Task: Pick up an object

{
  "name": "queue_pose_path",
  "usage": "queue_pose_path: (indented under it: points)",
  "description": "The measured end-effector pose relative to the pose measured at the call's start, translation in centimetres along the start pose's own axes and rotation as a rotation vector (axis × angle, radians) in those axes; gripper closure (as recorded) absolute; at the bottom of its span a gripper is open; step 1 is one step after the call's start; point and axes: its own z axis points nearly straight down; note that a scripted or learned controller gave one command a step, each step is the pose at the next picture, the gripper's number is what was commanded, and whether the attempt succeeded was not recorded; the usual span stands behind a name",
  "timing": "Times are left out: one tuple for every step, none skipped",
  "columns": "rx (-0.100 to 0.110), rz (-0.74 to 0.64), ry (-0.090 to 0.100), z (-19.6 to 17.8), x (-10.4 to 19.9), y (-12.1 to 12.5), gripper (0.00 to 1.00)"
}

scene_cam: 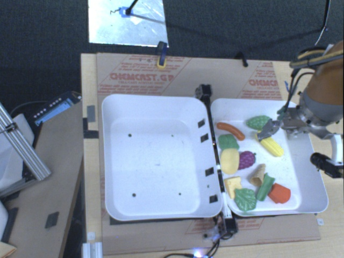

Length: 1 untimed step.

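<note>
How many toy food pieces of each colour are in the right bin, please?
Green: 4
Yellow: 3
Red or orange: 2
Purple: 1
Tan: 1
Total: 11

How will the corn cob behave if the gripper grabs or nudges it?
The corn looks like moulded plastic toy food, so it is probably stiff and light. Its rounded, elongated shape suggests it may roll sideways when nudged. It lies on the smooth white bin floor, so it could slide from the gripper just above it.
</note>
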Motion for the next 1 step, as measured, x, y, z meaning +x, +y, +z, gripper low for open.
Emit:
queue_pose_path:
  points:
    - [0.011, 0.007, 0.003, 11.26, -2.48, -6.49, 0.0]
